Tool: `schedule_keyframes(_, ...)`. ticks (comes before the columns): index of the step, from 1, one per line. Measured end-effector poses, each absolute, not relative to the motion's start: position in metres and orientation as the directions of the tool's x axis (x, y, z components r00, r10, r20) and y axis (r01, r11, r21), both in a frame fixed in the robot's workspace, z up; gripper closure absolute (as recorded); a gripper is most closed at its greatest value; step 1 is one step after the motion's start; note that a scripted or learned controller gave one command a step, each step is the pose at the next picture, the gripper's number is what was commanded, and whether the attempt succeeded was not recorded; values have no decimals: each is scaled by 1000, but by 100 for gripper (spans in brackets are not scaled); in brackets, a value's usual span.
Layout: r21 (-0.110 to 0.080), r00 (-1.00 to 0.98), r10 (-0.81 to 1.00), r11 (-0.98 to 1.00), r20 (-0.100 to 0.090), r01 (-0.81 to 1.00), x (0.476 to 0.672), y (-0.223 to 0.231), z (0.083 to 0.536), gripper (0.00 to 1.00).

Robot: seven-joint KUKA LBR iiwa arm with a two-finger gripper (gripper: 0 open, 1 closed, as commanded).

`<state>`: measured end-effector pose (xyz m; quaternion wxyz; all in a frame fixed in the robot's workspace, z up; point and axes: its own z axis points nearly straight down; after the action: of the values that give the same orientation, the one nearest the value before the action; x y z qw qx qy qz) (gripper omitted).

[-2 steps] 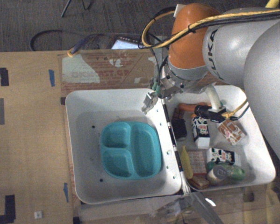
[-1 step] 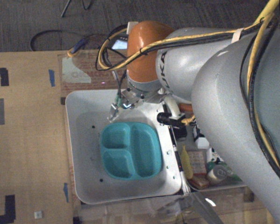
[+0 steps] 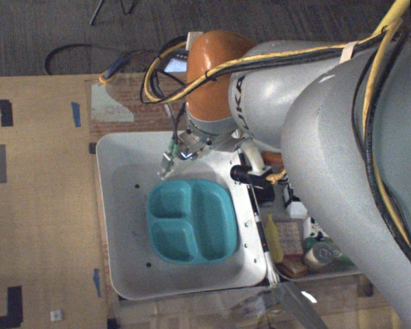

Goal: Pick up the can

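Grey arm reaching in from the right, pincer (image 3: 170, 162) low over the left bin (image 3: 119, 220), finger state unclear, can (image 3: 322, 255) lying in the right bin.

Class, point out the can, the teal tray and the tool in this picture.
can (image 3: 322, 254), camera view, on its top end.
tray (image 3: 193, 221), camera view, on the divider between its compartments.
tool (image 3: 167, 166), camera view, at its fingertips.

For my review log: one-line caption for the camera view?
KUKA arm's hand hovers over the left bin above a teal divided tray; the can sits in the right bin.
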<state>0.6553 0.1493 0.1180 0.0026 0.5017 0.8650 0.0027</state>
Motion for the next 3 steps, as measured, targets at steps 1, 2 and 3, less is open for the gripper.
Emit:
schedule_keyframes(1,16,-456,890,456,-2,890,651,140,90,0)
schedule_keyframes(2,15,-457,889,457,-2,889,651,141,100,100)
schedule_keyframes(3,4,-144,990,144,-1,990,663,92,186,100)
